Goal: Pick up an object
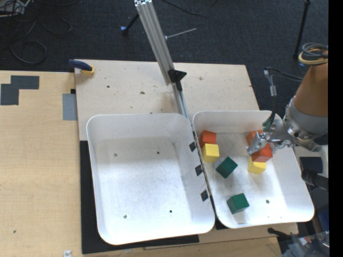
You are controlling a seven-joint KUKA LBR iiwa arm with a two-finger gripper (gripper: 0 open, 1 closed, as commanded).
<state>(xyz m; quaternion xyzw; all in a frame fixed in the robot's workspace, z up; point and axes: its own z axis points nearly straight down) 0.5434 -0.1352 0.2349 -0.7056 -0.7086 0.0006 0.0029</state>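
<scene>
Gripper (259, 145): low in the right bin (289, 210), whether its pincer is apart or together cannot be told
Orange block (263, 153): small orange-red cube, just under the gripper, touching a yellow block (256, 167) below it
Other blocks: orange cube on yellow cube (210, 152) near the divider; two dark green cubes (226, 167) toward the front

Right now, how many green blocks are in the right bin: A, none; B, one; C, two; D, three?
C: one green block lies near the middle of the right bin, and a second green block sits closer to its front edge.
</scene>
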